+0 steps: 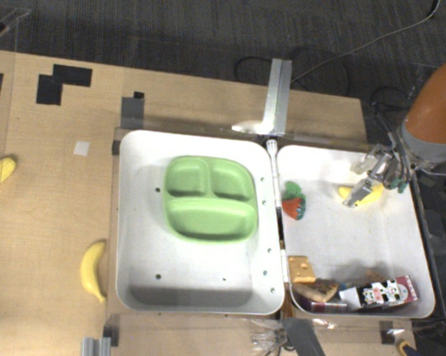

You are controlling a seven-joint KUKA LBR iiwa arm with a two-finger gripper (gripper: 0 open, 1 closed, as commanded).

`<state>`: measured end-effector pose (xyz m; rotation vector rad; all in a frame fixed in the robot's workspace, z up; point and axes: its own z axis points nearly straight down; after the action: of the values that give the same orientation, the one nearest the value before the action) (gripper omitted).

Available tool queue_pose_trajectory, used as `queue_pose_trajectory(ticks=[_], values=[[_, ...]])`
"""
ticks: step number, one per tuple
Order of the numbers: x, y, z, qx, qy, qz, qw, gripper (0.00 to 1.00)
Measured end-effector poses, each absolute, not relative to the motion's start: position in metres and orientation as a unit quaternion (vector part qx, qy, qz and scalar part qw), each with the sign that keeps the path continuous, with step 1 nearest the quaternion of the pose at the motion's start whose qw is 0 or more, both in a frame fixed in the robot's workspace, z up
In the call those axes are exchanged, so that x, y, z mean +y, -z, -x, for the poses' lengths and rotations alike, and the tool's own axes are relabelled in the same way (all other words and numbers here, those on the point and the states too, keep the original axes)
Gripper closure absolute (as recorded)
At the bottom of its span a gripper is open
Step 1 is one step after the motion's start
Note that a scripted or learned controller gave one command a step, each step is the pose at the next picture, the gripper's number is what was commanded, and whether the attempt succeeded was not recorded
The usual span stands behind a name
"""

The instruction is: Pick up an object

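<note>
**Me:** Hovering the gripper [373, 176] at the right bin's [402, 249] far corner, right on the yellow piece [360, 195]. Can't tell if the fingers are spread or pinching it.

**Reply:** What's the risk?

**Me:** It's small and tilted, so I reckon it squirts out sideways, or I clip the bin wall.
</note>
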<state>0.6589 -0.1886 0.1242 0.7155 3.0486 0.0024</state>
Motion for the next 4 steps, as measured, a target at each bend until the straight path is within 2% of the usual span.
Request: queue_pose_trajectory(ticks=[1,2,3,4], values=[[-0.203,-0.09,-0.661,0.916,-0.0015,-0.401,0.0,0.0],[-0.203,-0.105,-0.666,0.917,-0.0028,-0.399,0.011,1.0],[-0.205,-0.11,-0.644,0.927,-0.001,-0.375,0.004,1.0],[-0.192,-0.115,-0.611,0.938,-0.001,-0.347,0.004,1.0]])
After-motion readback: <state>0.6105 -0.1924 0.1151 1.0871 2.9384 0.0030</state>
